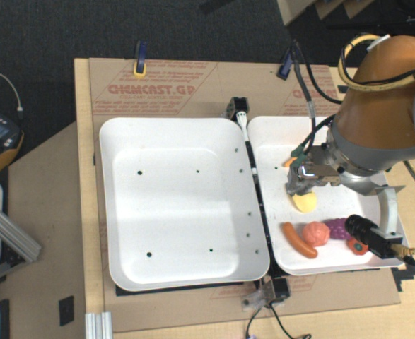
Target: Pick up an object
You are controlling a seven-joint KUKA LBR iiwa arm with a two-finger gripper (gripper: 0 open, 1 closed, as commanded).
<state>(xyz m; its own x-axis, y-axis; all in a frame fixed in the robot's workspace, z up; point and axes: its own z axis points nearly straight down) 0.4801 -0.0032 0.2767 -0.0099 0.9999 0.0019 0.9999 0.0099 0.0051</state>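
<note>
- From my remote seat: dark carpet floor (44, 20) beyond the bench.
- Brown cardboard sheet (193, 83), clamped by a blue-yellow clip (140, 61), covers the bench.

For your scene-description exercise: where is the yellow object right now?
The yellow object lies in the right bin, just below the gripper and above the orange sausage and pink item.
</note>
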